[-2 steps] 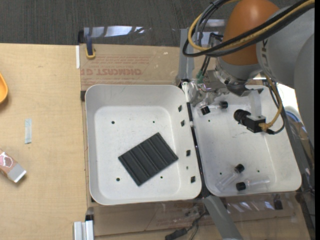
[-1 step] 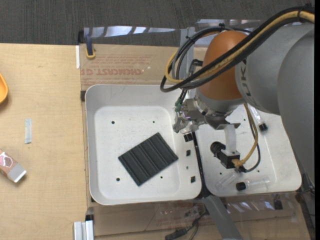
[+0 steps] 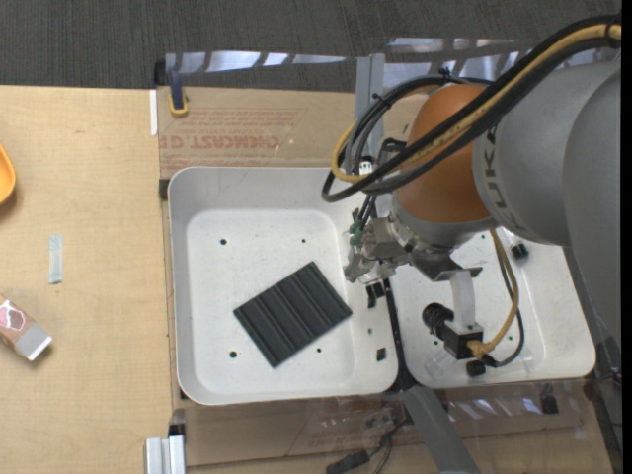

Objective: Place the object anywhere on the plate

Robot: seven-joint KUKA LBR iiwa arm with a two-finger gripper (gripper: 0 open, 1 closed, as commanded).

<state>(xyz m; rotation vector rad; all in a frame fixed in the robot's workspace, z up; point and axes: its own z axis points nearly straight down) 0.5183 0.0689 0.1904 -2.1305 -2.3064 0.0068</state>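
Observation:
A dark grey ribbed plate (image 3: pixel 293 313) lies flat and turned at an angle in the left white bin (image 3: pixel 197 265). My gripper (image 3: pixel 369 265) hangs over the wall between the two bins, just right of the plate's upper right corner. The arm's grey body and orange band (image 3: pixel 449 166) cover most of the right bin (image 3: pixel 553 354). A small greenish bit (image 3: pixel 355 229) shows at the gripper's left side; what it is cannot be made out. The wrist hides whatever lies under it.
Black and yellow cables (image 3: pixel 464 339) loop from the wrist over the right bin. Behind the bins lies a cardboard sheet (image 3: pixel 247 136). On the wooden bench to the left sit an orange item (image 3: pixel 5 176), a small grey strip (image 3: pixel 55 260) and a red-and-white block (image 3: pixel 22 329).

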